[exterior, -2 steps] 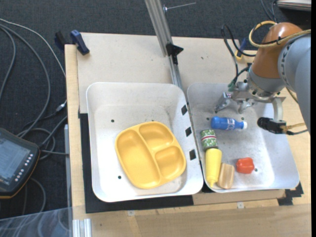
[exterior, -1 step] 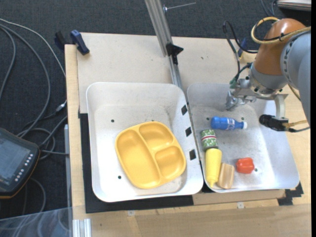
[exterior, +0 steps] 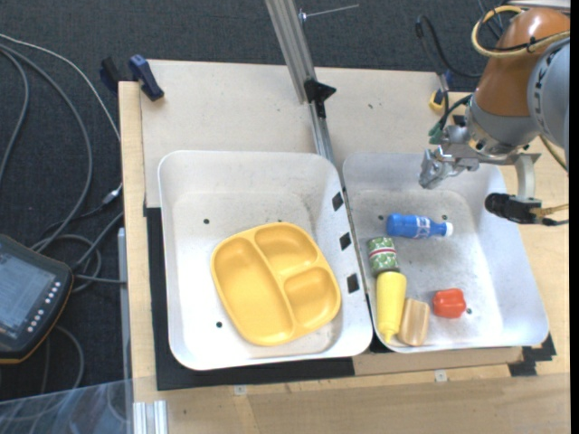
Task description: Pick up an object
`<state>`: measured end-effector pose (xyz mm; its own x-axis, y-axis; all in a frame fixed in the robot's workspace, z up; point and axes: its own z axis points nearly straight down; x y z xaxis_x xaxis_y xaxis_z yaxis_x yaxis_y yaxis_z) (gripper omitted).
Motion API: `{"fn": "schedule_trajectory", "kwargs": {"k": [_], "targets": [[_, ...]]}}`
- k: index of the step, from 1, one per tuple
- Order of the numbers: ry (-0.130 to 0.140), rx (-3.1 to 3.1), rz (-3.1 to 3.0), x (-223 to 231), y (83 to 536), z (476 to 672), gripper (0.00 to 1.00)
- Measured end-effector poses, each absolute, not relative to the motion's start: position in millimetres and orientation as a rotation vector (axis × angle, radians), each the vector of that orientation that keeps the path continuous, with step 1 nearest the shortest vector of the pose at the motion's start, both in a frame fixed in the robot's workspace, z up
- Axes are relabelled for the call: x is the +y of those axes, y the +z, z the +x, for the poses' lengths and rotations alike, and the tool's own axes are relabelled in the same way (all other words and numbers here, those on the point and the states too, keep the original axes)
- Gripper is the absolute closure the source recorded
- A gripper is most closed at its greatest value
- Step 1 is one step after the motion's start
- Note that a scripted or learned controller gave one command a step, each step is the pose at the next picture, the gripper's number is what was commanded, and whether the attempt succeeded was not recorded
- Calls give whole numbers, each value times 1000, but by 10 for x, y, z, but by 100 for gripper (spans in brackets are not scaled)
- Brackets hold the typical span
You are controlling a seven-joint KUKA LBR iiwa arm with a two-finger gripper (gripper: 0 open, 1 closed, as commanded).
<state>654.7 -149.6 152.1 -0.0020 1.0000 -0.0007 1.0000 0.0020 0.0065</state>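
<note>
Two shallow white plastic bins on a bench, with the metal gripper [exterior: 434,168] over the right one.

The left bin [exterior: 181,197] holds a glossy yellow divided plate [exterior: 274,281]. The right bin [exterior: 507,269] holds a blue bottle [exterior: 416,227] lying below the gripper, a yellow bottle with green cap [exterior: 389,287], a tan block [exterior: 414,322] and a small red piece [exterior: 449,303]. Whether the fingers are spread, I cannot tell.

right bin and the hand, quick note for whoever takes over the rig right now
Hand: hovers over the far edge of the right bin, nothing visibly held.
Right bin: blue bottle lying flat, green can, yellow bottle, tan block, red block.
Left bin: yellow divided plate.
Done: nothing picked yet.
Left: go down, grab one item; the blue bottle is nearest.
</note>
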Motion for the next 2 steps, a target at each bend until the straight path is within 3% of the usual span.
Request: {"fn": "schedule_trajectory", "kwargs": {"k": [2], "targets": [[7, 2218, 2214, -1566, 2553, 6575, 100]]}}
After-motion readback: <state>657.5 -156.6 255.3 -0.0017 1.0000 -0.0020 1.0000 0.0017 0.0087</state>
